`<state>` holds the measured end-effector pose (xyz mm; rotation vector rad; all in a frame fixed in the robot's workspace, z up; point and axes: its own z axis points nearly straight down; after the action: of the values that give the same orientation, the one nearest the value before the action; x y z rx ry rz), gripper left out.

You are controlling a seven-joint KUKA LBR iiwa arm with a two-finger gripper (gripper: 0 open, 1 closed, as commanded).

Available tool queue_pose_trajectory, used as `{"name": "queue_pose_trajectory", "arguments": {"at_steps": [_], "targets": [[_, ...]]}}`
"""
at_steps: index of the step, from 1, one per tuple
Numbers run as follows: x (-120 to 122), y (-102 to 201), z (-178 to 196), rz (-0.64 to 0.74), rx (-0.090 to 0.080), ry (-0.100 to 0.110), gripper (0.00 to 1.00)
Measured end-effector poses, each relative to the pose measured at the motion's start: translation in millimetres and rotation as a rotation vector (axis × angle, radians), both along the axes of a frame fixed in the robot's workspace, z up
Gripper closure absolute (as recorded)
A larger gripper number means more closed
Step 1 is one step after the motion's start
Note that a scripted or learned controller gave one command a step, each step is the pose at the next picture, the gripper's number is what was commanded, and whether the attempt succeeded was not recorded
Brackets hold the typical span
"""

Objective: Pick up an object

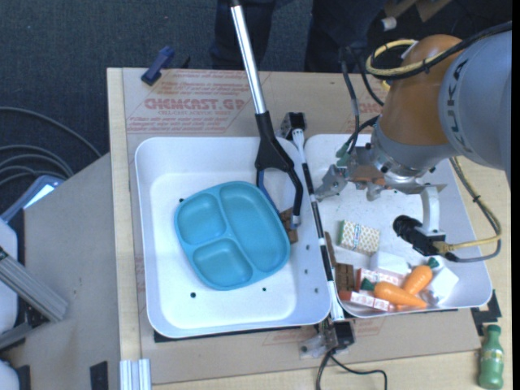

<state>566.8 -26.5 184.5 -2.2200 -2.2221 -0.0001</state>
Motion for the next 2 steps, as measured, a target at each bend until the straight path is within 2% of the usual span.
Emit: {"name": "queue_pose_trajectory", "arguments": {"at_steps": [1, 2], "targets": [[25.2, 5.8, 0.2, 0.000, 0.000, 0.000, 0.00], [55.9, -66.6, -37.4, -0.002, -0.002, -0.001, 0.00]]}}
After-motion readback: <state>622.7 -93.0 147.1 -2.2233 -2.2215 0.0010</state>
